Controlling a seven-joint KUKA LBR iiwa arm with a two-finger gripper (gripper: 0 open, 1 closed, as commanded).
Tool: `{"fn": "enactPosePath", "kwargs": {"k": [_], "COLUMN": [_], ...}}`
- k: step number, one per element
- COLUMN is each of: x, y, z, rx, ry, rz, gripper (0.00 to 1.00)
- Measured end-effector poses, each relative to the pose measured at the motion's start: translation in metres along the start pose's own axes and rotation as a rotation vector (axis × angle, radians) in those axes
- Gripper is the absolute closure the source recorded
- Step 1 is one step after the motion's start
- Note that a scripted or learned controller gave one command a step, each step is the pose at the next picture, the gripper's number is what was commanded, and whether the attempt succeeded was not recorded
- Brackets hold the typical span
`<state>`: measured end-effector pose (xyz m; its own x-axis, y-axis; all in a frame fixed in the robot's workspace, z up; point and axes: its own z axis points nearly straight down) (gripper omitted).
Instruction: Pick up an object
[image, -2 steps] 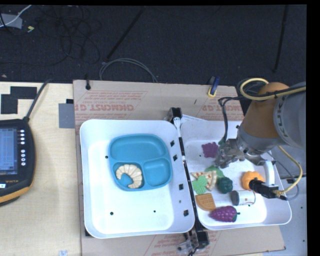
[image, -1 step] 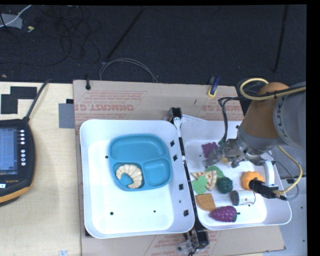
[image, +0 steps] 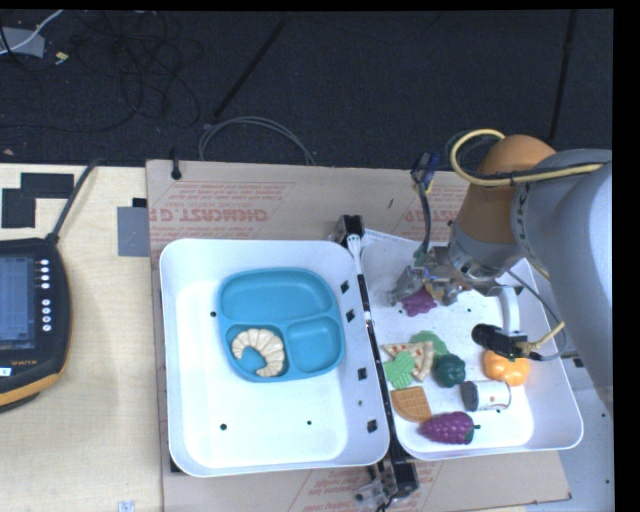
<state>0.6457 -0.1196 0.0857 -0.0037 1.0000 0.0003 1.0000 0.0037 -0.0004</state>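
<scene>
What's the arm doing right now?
Gripper low in right bin, over small purple toy. Grasp unconfirmed. Toy food pile close beside.

Red printed lettering on cardboard sheet (image: 250, 205) under bins, upside down from camera, reads roughly "OKMCRZT A-GRADE" — not fully legible. More red print on cardboard front edge, too small to read. Pendant screen (image: 15, 300) unreadable.

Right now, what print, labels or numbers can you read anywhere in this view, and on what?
Red print on the cardboard sheet under the bins: upside down in this view, too blurred to quote with confidence.
More red print on the cardboard's front edge: too faint to read.
Pendant screen and its buttons: too small to read.
Toys in the right bin: no legible marks.
</scene>
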Motion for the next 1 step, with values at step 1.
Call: {"fn": "enactPosePath", "kwargs": {"k": [1], "x": [-0.0009], "y": [-0.0022], "z": [-0.0095], "rx": [0.006], "ry": [0.002], "rz": [0.003], "gripper": [1.0]}}
